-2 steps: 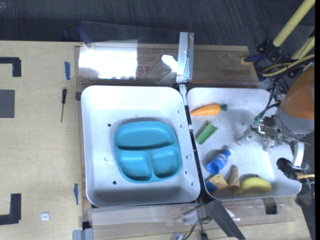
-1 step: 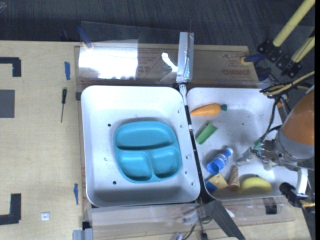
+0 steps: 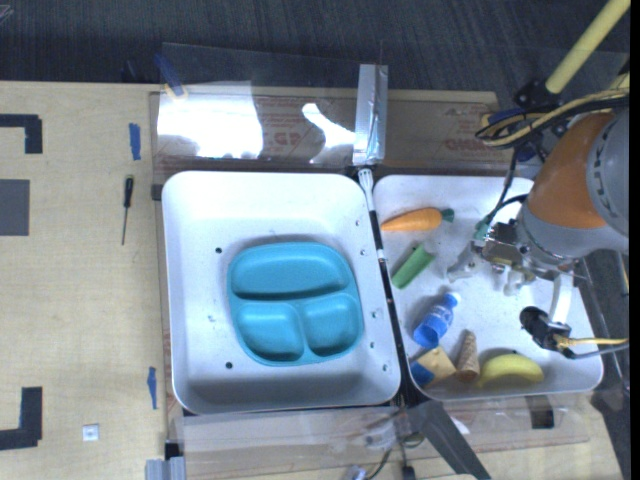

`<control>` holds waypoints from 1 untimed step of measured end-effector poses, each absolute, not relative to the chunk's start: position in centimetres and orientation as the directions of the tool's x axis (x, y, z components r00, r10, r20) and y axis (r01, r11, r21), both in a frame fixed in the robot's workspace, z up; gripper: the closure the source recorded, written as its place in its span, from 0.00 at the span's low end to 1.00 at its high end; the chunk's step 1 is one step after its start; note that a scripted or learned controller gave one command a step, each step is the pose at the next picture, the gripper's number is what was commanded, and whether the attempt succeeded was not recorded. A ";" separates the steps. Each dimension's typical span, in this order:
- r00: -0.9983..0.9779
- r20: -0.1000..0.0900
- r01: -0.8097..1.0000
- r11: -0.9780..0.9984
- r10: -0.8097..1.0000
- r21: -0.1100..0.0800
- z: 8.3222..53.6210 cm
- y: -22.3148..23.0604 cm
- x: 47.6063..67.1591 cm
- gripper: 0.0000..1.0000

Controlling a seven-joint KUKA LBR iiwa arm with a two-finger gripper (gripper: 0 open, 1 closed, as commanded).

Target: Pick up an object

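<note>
The claw [image 3: 488,266] hangs over the right bin [image 3: 590,363], and it is too hard to see if it is wide or narrow. The things to pick up lie to its left and below it in this white bin: one orange carrot [image 3: 410,220], one green stick [image 3: 412,264], one blue bottle [image 3: 435,320], one brown cone [image 3: 467,353], one yellow banana [image 3: 512,369] and one small yellow and blue block [image 3: 425,366]. The left bin [image 3: 190,268] holds one blue tray [image 3: 293,300] with three parts, and both bins sit on a pale wooden bench [image 3: 70,298] with a dark floor [image 3: 300,8] behind it.

Grey arm [image 3: 614,183] w/ orange band [image 3: 566,173], metal hand [image 3: 498,266]
</note>
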State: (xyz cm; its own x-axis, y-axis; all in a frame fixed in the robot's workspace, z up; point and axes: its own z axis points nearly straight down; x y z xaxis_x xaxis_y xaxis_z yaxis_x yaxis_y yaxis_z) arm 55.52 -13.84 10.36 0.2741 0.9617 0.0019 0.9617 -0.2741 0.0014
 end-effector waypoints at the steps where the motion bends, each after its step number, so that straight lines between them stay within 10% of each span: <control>1: 0.288 -0.001 0.958 -0.288 0.958 0.007 8.8 -10.1 53.8 0.00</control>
